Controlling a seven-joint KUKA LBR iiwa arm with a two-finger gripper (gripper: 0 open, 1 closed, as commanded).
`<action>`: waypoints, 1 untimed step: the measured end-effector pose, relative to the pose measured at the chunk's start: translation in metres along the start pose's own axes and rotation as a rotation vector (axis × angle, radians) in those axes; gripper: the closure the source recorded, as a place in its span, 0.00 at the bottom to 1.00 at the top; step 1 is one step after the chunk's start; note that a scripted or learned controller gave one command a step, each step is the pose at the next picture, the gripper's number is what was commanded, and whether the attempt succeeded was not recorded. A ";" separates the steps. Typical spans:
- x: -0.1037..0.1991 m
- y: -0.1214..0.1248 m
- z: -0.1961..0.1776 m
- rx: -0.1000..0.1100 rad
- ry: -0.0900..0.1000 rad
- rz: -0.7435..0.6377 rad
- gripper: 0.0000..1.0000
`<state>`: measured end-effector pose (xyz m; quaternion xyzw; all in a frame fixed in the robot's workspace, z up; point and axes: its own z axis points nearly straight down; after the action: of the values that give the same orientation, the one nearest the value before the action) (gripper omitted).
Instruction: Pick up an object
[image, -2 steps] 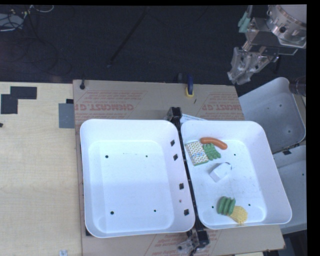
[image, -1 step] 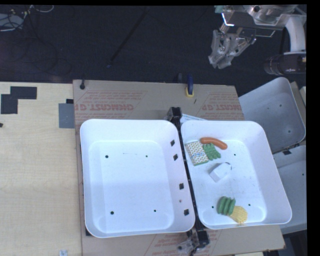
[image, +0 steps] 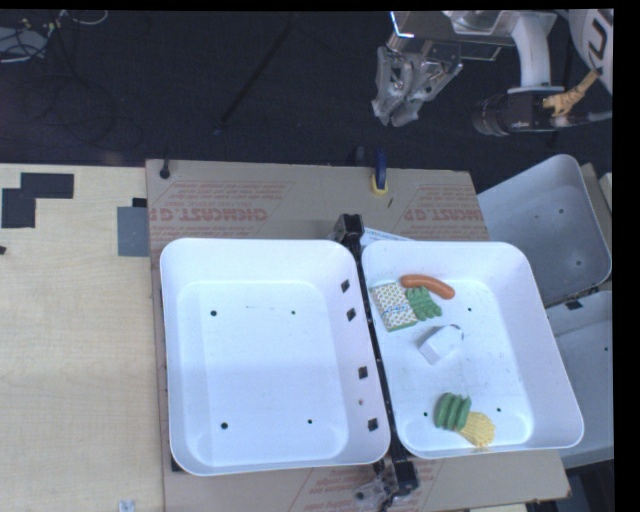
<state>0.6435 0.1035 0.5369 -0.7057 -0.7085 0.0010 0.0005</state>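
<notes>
Nearest us, at the right bin's (image: 545, 300) six o'clock, lies the toy corn (image: 462, 418), which we judge light, stiff and best pinched across its green end, while the gripper (image: 405, 95) hangs above at twelve o'clock.

Bench (image: 70, 330), cardboard sheet (image: 250, 205), two white bins (image: 190, 265) (side by side)
</notes>
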 end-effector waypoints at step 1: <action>0.059 0.001 0.000 0.000 0.000 0.001 1.00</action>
<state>0.6440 0.1623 0.5370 -0.7059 -0.7083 0.0010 0.0006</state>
